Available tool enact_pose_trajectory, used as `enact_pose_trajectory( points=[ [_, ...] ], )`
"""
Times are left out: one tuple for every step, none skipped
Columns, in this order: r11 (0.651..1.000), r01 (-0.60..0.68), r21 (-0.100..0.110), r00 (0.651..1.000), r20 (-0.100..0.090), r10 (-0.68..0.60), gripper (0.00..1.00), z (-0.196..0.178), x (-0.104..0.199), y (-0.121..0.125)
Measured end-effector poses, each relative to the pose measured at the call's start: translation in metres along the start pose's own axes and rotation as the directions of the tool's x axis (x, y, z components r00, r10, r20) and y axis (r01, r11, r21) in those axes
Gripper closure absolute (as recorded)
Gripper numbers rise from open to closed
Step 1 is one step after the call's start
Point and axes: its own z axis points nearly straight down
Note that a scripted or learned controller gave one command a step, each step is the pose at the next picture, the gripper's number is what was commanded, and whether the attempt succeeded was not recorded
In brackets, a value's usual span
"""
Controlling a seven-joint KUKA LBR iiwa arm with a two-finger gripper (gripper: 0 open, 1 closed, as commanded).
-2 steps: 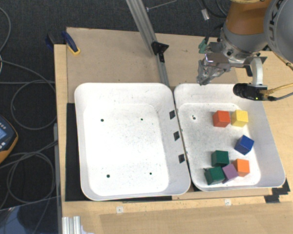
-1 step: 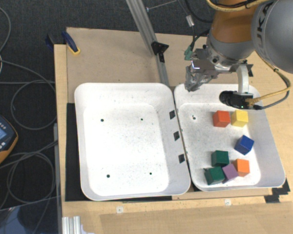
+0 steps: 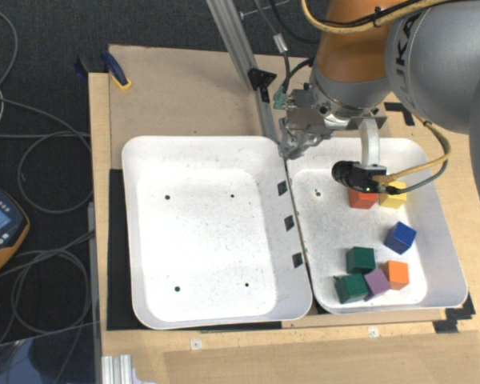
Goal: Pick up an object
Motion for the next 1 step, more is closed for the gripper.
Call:
enact_pose_trajectory(
  points=[
    [1.0,-0.001,0.002,1.0,0.001,0.001,1.0,0.0131,0.0385,-0.0219]
  ],
)
